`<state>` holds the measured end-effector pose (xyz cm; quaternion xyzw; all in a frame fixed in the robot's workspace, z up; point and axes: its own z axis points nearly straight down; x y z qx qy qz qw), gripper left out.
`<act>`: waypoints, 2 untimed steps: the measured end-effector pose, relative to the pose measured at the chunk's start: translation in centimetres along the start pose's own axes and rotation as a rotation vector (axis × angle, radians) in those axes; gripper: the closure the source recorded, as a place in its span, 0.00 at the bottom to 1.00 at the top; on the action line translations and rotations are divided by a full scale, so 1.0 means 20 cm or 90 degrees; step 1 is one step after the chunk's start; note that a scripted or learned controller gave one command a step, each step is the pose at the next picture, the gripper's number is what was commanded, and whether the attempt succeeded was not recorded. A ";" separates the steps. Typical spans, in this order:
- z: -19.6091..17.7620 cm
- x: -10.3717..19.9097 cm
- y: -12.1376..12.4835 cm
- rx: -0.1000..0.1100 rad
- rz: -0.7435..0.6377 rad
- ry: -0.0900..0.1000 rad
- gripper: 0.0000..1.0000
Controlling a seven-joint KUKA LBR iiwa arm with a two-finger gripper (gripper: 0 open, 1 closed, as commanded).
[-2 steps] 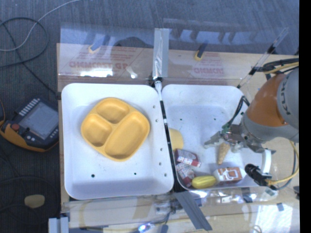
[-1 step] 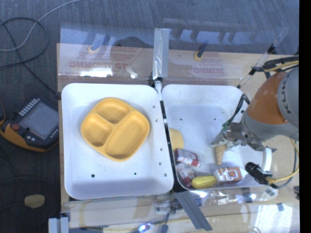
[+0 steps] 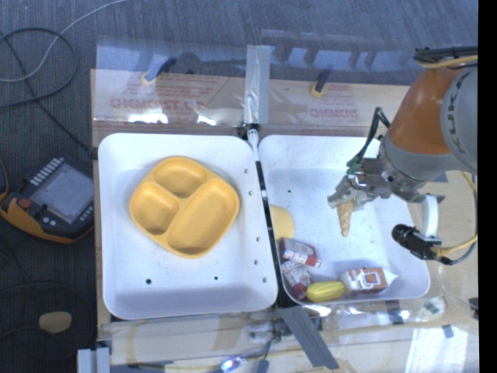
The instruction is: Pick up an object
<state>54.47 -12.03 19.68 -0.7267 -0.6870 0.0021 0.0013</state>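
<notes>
**Ice-cream cone hanging from my gripper over the right bin**

A small toy ice-cream cone [image 3: 345, 217], tan and pointed, hangs tip-down from my gripper [image 3: 348, 195]. Its upper end sits between my fingers, which are closed on it, and its point aims at the white floor of the right bin [image 3: 311, 179]. I cannot tell whether the tip touches the floor or hangs just above it.

My grey arm [image 3: 431, 123], with its orange band above the wrist, reaches in from the right, over the far right part of that bin.

Nearer in the same bin, along the near wall, lie a yellow lemon-shaped piece [image 3: 325, 291], a small orange and white carton [image 3: 366, 280] just right of it, and a red and white wrapped packet [image 3: 297, 258] to its left. A pale yellow round piece [image 3: 281, 222] rests against the bin's left wall.

The left bin [image 3: 124, 286] holds a yellow divided plate [image 3: 184, 205] with three compartments, sitting near its middle.

On the floor to the far left lies a handheld control pendant [image 3: 50, 200] with a grey screen.
</notes>
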 end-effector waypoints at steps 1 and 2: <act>0.38 -0.04 -0.12 0.002 -0.026 0.001 1.00; -0.04 0.27 -0.05 0.001 0.049 -0.001 1.00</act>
